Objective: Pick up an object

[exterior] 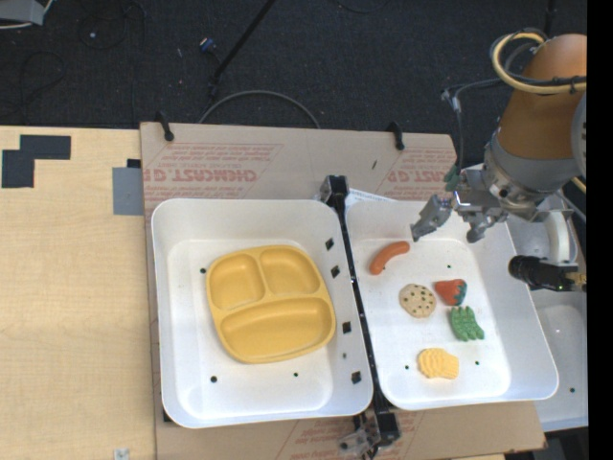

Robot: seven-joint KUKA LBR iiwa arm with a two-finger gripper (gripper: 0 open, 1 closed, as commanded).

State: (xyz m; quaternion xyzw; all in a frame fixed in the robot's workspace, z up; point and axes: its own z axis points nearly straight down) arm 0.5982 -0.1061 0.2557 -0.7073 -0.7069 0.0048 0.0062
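My gripper [450, 218] hangs over the back edge of the right bin [536, 353], fingers spread apart w/ nothing between them. One finger [428, 220] points down toward the bin floor, the other sits farther back toward my wrist.

Nearest thing to it is an orange-red toy sausage [389, 256], lying just below & slightly ahead of that lowered finger, not touching. I judge this is the likeliest pick, since I'm parked almost above it w/ the gripper open, ready to drop.

Farther out from the gripper, deeper in the same bin: a round cookie [418, 301], a red strawberry-like piece [451, 290] beside it, a green veg piece [466, 325] just past that, & a yellow corn-like piece [438, 363] farthest off. All lie flat & loose, apart enough to take one at a time.

Well away from the gripper, across the divider, the left bin [182, 353] holds a yellow divided plate [271, 302]. Both bins rest on the surface [67, 305].
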